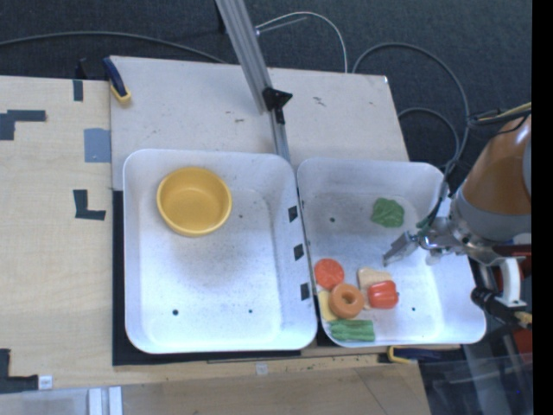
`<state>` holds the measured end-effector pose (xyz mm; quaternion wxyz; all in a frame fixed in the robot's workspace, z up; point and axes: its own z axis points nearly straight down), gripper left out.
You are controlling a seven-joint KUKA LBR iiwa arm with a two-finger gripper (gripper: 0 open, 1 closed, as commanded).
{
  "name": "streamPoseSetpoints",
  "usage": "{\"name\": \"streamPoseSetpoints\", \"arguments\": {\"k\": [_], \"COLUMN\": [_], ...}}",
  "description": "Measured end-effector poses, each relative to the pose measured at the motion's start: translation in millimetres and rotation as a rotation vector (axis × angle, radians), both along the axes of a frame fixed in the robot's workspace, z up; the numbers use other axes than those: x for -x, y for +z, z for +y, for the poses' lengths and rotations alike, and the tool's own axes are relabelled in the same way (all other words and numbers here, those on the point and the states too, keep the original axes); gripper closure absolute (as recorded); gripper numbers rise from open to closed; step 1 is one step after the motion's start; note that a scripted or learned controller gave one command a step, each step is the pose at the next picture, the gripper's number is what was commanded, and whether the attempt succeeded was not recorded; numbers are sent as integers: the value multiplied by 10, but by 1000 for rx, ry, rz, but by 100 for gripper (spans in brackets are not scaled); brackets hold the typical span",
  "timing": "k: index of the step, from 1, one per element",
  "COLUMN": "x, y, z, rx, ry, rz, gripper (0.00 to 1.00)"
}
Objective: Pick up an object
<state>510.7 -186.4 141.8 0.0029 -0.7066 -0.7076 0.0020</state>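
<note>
Just left of the jaws (404, 251) (below-left, really) — tan piece (373, 277).

No text, label, brand, number or sign could be read anywhere. The dark tape pieces (85, 204) near the bench's left edge bore no lettering, and the small white tag (45, 381) at its lower left corner was too small to read.

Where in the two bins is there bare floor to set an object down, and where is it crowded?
Left bin: bare everywhere but the back-left corner, where the yellow bowl sits. Right bin: bare along the back, behind the green piece. Crowded at its front left: tomato, donut, red piece, green bar. The gripper hovers there.
</note>
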Motion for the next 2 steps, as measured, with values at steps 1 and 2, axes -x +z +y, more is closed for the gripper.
{"name": "streamPoseSetpoints", "arguments": {"k": [1, 2], "x": [-12, 6], "y": [124, 624], "z": [0, -101], "rx": [0, 3], "ry": [1, -1], "rz": [-3, -10], "gripper": [100, 100]}}
